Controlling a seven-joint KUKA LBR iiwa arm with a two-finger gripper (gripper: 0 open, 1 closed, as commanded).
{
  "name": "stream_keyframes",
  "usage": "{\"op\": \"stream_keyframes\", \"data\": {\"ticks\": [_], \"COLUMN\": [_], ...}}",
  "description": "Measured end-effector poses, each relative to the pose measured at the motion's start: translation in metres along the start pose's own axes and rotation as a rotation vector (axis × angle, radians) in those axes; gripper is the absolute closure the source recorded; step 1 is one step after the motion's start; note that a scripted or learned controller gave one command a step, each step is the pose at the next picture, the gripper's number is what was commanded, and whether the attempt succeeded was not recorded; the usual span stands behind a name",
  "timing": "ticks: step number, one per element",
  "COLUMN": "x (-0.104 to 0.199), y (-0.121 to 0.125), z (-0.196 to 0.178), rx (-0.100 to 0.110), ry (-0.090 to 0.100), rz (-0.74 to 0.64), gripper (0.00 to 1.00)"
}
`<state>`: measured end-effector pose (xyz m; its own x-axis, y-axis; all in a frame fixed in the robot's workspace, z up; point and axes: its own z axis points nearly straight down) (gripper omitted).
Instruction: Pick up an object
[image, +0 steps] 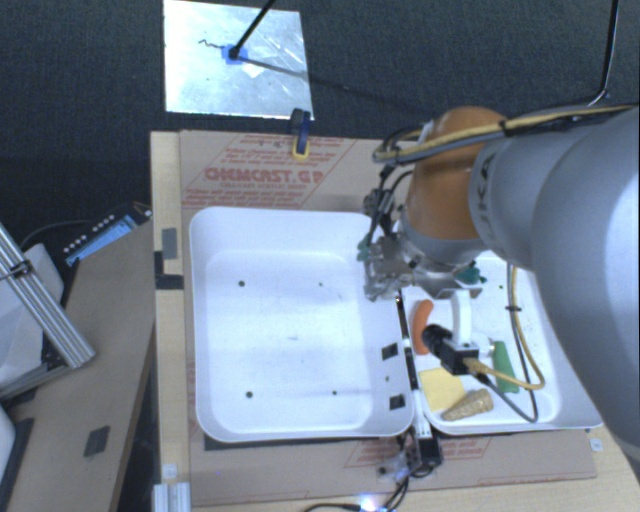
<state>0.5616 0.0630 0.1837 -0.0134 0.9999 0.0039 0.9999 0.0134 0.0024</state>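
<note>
From my end, the arm (560, 200) reaches in from the right, and its orange band (450, 175) covers the far part of the right bin (487, 300). The tool (384, 283) sits low over the wall where the two bins meet, at the left edge of the right bin. I cannot tell whether it is open or closed, and I see nothing held in it.

The things to pick all lie in the right bin. An orange piece (424, 313) is just right of the dividing wall, close to the tool. Nearer to me a yellow wedge (440, 383) lies touching a tan cone (470, 404). A green piece (503, 365) is to their right.

The left bin (205, 300) sits beside it. Both rest on a printed cardboard sheet (260, 172) on the surface, with a yellow clamp (299, 140) at its far edge.
</note>
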Motion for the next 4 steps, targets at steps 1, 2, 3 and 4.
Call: {"op": "stream_keyframes", "data": {"ticks": [1,2,3,4], "x": [0.028,0.038,0.051,0.070], "y": [0.021,0.069,0.109,0.108], "z": [-0.226,-0.226,-0.226,-0.231], "rx": [-0.019,-0.003,-0.001,-0.001], "ry": [0.000,-0.004,-0.003,-0.003], "rz": [0.005,0.008,0.007,0.008], "gripper": [1.00,1.00,1.00,1.00]}}
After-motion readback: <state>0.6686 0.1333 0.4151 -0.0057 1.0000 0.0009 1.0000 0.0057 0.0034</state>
